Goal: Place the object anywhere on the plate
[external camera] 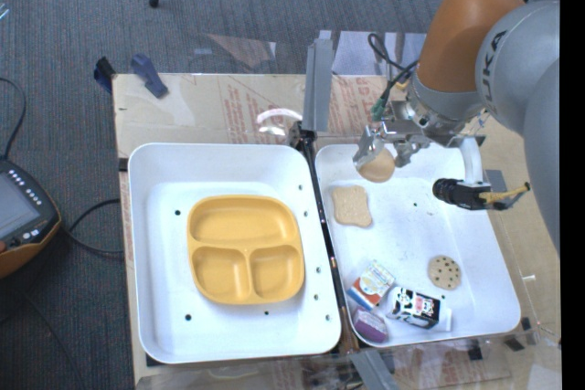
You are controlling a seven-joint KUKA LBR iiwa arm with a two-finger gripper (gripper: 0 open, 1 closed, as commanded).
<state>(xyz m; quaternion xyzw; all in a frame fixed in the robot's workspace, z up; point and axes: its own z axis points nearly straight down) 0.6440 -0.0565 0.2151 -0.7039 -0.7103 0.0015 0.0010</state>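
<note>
So my arm (494, 41) is reaching in from the right, big grey body with the orange band, hanging over the back of the right bin (475, 242). The left bin (155, 187) is sitting right next to it, edges touching along the middle, and it's holding the yellow plate (245, 248), the kind with three compartments, lying flat around the centre.

My gripper (382, 151) is hovering over the back left corner of the right bin, and I'm clamping a small round tan object (376, 166) between my fingers. It's dangling just under the fingertips, off the bin floor as far as I can tell, well apart from the plate.

Below that, a slice of toast (351, 205) is lying flat near the bin's left wall. Down at the front, a black and white carton (420, 307) is lying on its side, just beside a smaller white, orange and blue carton (371, 283). A purple thing (370, 322) is sitting in the front left corner. A cookie (444, 272) with dark chips is lying off to the right of the cartons.
</note>
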